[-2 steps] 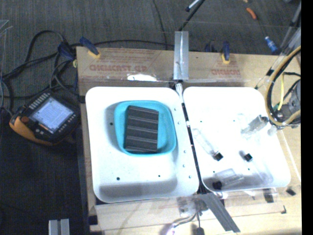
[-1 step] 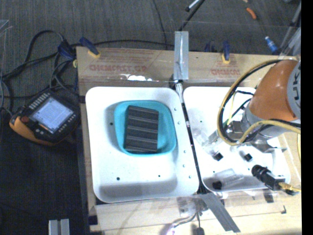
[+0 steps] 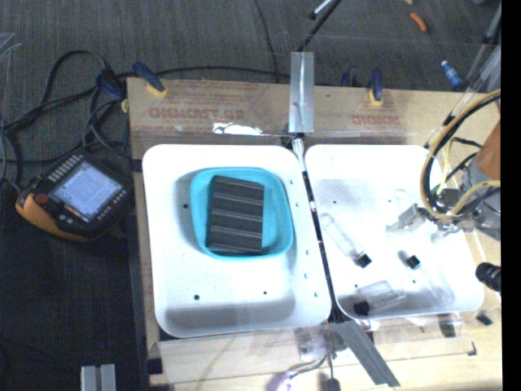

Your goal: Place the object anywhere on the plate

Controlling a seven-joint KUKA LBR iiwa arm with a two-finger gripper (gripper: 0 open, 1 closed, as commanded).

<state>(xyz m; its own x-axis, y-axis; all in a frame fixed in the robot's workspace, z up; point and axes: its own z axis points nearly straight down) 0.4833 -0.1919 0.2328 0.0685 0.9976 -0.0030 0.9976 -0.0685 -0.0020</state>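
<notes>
Block (image 3: 237, 214) lies flat on plate (image 3: 279, 218), left bin (image 3: 228, 308). Looks like place step done; next just retract, confirm release. Gripper (image 3: 423, 217) right of plate, over right bin (image 3: 456, 296), apart from block; jaw state can't tell. Wood bench (image 3: 244, 108) behind plate, pendant (image 3: 77, 195) left of plate on dark floor.

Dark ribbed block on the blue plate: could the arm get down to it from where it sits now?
Probably yes. The dark ribbed block lies uncovered on the blue plate in the left bin, nothing above it; the arm is over the right bin.
</notes>
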